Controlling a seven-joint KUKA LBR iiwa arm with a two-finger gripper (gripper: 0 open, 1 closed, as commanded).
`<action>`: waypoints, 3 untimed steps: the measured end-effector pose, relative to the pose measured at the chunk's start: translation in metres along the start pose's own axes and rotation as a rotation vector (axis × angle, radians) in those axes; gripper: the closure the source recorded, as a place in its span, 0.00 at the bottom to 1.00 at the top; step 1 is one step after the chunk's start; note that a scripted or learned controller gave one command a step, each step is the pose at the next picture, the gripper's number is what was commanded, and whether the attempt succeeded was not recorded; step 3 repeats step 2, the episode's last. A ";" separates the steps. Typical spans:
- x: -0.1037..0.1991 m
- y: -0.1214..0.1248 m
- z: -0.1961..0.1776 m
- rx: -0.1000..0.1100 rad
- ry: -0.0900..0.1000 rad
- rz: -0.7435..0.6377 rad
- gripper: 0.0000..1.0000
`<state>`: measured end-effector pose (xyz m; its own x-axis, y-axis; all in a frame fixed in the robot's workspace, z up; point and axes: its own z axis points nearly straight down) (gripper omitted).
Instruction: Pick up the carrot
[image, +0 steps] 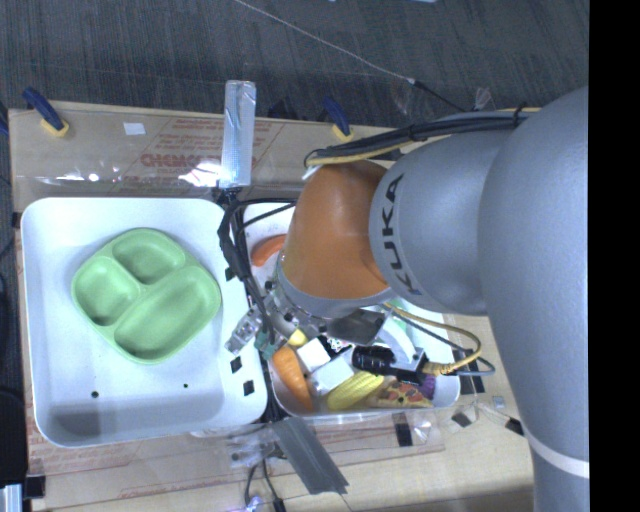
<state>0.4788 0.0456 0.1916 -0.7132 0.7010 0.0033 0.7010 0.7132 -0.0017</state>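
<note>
Two white bins (40, 330) share the bench; jaws (285, 345) near the carrot (291, 372), state unclear.

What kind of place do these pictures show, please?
Most likely a robotics lab bench set up for grasping trials, not a kitchen. A KUKA arm reaches over two white bins clamped to a bench; toy items lie in them, such as a green divided plate and a carrot.
</note>
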 end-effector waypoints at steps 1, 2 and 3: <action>-0.039 -0.043 0.000 0.000 0.000 0.245 1.00; -0.029 -0.032 0.000 -0.002 -0.002 0.705 1.00; -0.029 -0.032 0.000 -0.002 -0.002 0.705 1.00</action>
